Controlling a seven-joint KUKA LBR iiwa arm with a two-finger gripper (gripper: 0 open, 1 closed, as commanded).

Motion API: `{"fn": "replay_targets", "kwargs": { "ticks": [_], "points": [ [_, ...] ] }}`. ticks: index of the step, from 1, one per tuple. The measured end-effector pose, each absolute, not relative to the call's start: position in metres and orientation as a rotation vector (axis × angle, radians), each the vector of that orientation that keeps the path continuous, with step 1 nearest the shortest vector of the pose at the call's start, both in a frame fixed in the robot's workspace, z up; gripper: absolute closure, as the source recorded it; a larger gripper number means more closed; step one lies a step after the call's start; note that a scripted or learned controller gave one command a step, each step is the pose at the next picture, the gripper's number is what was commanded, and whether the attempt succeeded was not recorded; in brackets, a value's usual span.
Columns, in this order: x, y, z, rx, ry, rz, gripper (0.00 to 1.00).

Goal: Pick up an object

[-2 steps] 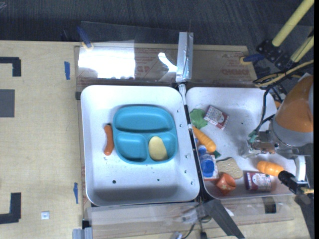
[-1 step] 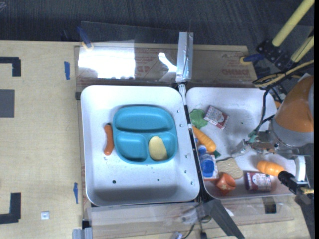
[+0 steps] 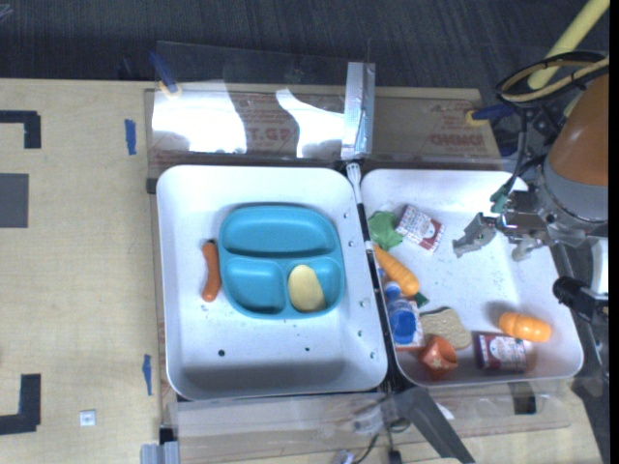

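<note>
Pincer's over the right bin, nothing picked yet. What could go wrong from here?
1. The pincer hangs over a bare patch of the right bin; closing there likely grabs nothing.
2. Along the divider, the carrot, blue packet, bread slice and red item lie packed together, so a grasp may nudge neighbours or catch two.
3. The dark can and orange item sit near the bin's corner wall, leaving little room for the fingers.

Robotics lab, taped bench [image 3: 68, 259], two white bins [image 3: 184, 288], toy food
</note>
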State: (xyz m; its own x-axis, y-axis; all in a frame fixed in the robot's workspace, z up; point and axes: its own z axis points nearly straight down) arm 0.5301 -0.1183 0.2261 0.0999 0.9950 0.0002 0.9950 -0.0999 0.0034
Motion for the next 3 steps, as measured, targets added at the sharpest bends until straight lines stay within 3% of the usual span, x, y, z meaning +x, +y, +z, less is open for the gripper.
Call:
{"fn": "replay_targets", "kwargs": {
  "ticks": [1,2,3],
  "points": [
    [0.542,-0.173,0.284,2.513,1.88,-0.002,0.0],
    [0.564,-0.118,0.17,2.273,2.181,-0.009,0.0],
    [0.565,-0.108,0.105,2.096,2.337,0.0,0.0]
  ]
}}
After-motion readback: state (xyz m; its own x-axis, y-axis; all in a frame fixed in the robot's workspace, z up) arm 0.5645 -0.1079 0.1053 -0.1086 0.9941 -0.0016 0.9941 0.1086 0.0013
